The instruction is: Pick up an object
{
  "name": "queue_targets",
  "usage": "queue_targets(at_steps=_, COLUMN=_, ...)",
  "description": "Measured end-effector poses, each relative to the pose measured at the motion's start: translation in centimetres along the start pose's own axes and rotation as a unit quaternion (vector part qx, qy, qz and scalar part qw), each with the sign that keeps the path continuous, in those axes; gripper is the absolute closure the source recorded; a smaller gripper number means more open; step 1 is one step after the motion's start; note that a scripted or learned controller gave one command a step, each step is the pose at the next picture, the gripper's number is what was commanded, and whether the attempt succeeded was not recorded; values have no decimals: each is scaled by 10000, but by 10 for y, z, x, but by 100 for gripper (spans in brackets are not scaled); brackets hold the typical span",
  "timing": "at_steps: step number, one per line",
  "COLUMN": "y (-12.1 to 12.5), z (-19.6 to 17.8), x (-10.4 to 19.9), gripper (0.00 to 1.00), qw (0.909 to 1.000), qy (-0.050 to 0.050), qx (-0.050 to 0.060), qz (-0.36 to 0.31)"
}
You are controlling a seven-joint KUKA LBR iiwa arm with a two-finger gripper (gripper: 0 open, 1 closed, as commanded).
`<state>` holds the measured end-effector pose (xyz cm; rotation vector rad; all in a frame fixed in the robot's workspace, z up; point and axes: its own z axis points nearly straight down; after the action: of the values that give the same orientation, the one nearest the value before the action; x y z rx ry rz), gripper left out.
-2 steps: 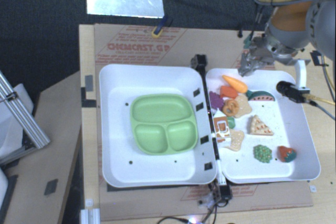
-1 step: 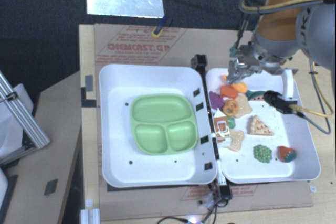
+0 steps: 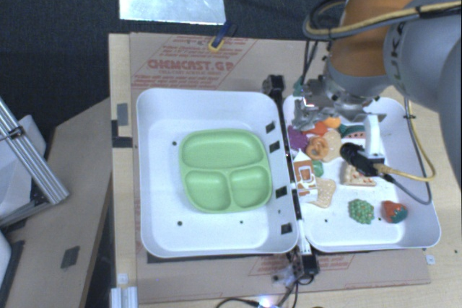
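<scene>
Arm (image 3: 404, 32), grey with orange band, bulks over the right bin's far edge. Gripper (image 3: 317, 108) sits low at that bin's far left corner; whether it is open or closed cannot be told.

Left bin (image 3: 155, 155): smooth white plastic, shallow. At its centre a pale green tray (image 3: 220, 169), three compartments, rounded corners, matte.

Right bin (image 3: 422, 220) carries the pickable clutter, small toy foods bunched along its left edge and middle.
- Cracker-like piece (image 3: 325, 192), tan, flat, near the left edge.
- Knobbly green piece (image 3: 361, 210), rounded, toward the near edge, standing apart.

Judgement: the green piece offers the cleanest grasp; descend straight, clear of neighbours.
</scene>
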<state>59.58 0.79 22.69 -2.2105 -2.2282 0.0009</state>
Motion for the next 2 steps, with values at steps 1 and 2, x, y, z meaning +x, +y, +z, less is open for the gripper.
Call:
queue_targets(at_steps=1, y=-40, z=0, x=49, gripper=100, qw=10000, qy=4, qx=2, qz=-6)
queue_targets(at_steps=2, y=-46, z=12, x=50, gripper=100, qw=10000, qy=-6, qx=-8, qz=33)
